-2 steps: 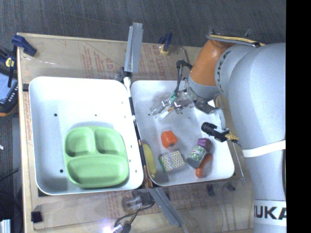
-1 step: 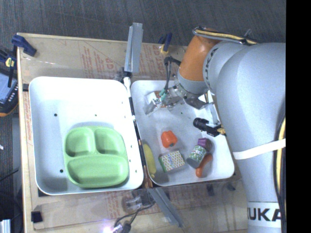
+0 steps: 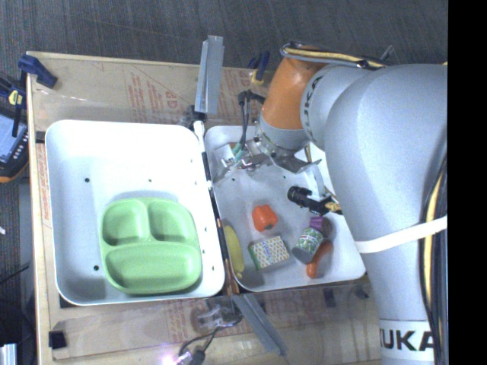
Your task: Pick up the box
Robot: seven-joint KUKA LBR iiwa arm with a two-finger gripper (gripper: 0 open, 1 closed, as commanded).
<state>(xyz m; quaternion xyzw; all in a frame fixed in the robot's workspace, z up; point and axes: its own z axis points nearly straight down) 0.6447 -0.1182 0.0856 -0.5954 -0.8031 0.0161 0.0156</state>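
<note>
Patterned box (image 3: 268, 252) lies near the front wall of the right bin (image 3: 344, 271), well apart from the claw (image 3: 237, 156). This claw hangs at the bin's far left corner; its state I cannot tell.

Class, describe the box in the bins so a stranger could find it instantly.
Look in the right bin, the one without the green tray. Near its front edge lies the box, between a yellow object and a small can. It alone is flat, rectangular and finely patterned.
</note>
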